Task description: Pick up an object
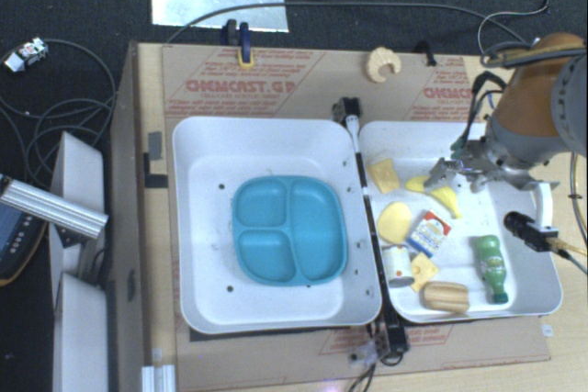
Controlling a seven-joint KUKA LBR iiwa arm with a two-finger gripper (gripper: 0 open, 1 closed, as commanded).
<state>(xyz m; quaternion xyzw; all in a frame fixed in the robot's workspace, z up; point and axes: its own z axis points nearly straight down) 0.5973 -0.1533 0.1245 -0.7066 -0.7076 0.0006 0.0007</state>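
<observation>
On the worktop's right bin (549, 289), the end effector (447, 172) hovers, grip unreadable; the banana (445, 198) looks light, slick: pinch mid-curve.

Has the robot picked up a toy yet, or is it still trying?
Not yet. Done so far: the claw has reached into the right bin. In hand: it hangs just above the banana, with nothing visibly held. Left: grab a toy and lift it. The green bottle and bread roll lie in the bin.
</observation>
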